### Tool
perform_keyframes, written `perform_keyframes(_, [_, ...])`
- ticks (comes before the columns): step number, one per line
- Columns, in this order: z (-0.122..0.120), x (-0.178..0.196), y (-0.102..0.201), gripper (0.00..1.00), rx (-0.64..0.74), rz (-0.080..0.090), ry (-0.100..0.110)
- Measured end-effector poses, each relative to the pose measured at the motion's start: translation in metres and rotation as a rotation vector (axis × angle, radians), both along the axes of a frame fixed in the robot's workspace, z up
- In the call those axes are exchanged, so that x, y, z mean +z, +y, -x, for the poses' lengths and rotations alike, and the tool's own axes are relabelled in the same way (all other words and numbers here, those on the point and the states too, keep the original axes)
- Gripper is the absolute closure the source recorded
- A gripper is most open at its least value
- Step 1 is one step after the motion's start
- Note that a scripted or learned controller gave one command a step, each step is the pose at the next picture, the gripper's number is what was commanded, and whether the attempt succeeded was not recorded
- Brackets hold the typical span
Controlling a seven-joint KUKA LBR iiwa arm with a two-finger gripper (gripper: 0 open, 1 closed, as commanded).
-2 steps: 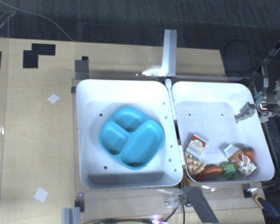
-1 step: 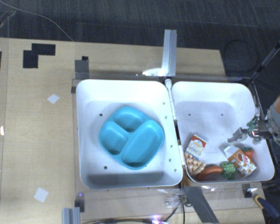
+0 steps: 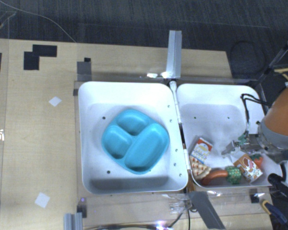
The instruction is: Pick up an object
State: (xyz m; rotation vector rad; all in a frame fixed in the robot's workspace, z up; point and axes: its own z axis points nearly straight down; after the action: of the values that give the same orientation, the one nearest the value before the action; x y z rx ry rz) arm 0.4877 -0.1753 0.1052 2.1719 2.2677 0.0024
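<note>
Over right bin [image 3: 216, 104], near its front right corner, tool [image 3: 241, 145] hangs above snack packets [image 3: 247, 167]; cannot tell its state. Step: approach. Next: descend straight onto one packet, then close.

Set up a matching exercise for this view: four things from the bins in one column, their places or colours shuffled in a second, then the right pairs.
Things:
1. divided tray
2. snack box
3. sausage
4. hand

Descriptions:
A. red-brown, near the right bin's front wall
B. blue, in the left bin
C. over the right bin, beside the clutter
D. white and orange, standing left of the sausage's end

Pairs: 1-B, 2-D, 3-A, 4-C
</note>
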Motion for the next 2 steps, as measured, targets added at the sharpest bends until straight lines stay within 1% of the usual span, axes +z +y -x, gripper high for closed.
perform_keyframes(1, [-0.001,0.061,-0.031,0.00,0.256,0.003,-0.003])
perform_keyframes(2, [-0.001,-0.005,-0.030,0.00,0.354,0.002,-0.001])
